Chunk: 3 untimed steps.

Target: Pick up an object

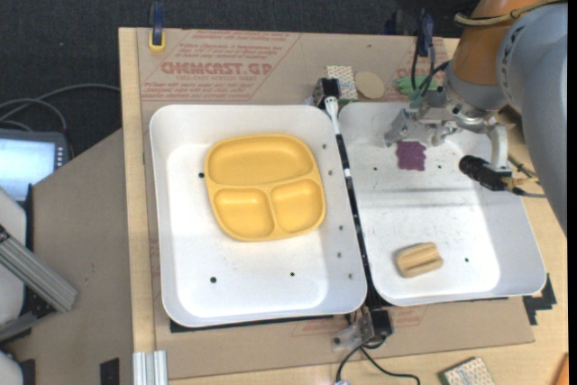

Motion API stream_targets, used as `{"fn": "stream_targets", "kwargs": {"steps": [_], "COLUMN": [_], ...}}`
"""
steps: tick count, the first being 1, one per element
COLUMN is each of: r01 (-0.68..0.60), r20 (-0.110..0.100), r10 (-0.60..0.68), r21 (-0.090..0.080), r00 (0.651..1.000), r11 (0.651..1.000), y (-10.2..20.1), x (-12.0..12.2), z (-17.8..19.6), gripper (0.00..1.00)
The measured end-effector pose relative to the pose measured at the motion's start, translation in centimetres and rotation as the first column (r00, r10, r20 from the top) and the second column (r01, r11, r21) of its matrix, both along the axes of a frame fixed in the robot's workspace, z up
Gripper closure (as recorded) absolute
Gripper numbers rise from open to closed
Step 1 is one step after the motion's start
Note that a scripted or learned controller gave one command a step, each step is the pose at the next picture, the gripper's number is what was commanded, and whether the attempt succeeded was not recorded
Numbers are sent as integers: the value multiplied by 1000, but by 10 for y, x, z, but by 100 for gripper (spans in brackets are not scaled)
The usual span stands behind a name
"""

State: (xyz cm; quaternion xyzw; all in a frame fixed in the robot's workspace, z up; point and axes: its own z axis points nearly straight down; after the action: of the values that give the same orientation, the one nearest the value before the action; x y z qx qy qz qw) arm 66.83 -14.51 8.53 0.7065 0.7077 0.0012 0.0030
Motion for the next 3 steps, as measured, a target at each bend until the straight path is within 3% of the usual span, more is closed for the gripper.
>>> {"fn": "stream_targets", "kwargs": {"steps": [1, 2, 3], "r01": [-1, -1, -1], "r20": [4, 2, -5], "r10": [1, 1, 1], "r21": [-2, -2, 1], "r00": [1000, 1000, 1000], "r11": [1000, 1000, 1000], "y": [0, 1, 40], "x": [0, 0, -24], "z": [13, 12, 1], "gripper": [100, 0, 0]}}
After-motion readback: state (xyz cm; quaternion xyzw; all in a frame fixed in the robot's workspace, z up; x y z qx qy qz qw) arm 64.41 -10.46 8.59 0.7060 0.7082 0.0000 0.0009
